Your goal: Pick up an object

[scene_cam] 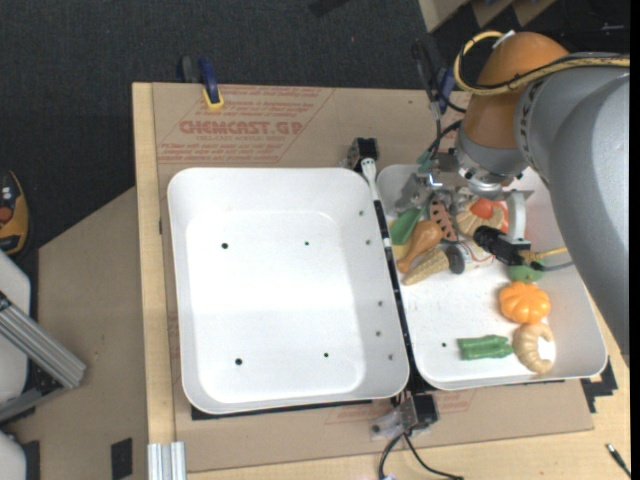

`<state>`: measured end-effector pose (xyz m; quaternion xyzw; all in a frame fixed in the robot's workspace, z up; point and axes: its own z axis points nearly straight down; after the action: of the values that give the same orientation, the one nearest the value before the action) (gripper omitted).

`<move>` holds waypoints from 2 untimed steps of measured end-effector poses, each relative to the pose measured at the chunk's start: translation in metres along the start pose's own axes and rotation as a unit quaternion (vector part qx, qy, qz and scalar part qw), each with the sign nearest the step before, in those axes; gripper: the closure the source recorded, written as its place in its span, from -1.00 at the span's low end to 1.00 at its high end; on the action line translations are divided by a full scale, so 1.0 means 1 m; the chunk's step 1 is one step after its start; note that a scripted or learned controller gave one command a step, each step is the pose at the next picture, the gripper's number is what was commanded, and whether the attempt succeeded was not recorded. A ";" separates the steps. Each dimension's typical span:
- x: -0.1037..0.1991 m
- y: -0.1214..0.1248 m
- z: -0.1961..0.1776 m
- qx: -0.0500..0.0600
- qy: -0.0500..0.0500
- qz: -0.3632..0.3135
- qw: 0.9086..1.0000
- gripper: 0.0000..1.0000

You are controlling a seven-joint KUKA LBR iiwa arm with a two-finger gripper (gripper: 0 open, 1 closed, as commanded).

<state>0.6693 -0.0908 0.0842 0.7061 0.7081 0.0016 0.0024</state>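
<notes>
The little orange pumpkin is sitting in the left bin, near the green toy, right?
Not quite. The camera view shows the orange pumpkin in the right bin, not the left bin. It does sit near the green toy.

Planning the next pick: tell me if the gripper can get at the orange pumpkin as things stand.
Probably yes. The pumpkin lies in the open in the right bin, nothing on top of it, with only a tan piece just below it. The gripper is over the pile at the bin's far end.
</notes>
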 end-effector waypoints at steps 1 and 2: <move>0.000 -0.001 -0.013 0.000 0.000 0.001 1.000 1.00; 0.080 0.001 -0.108 -0.003 0.002 -0.003 1.000 1.00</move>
<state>0.6692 -0.0107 0.1924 0.7040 0.7102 0.0054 0.0035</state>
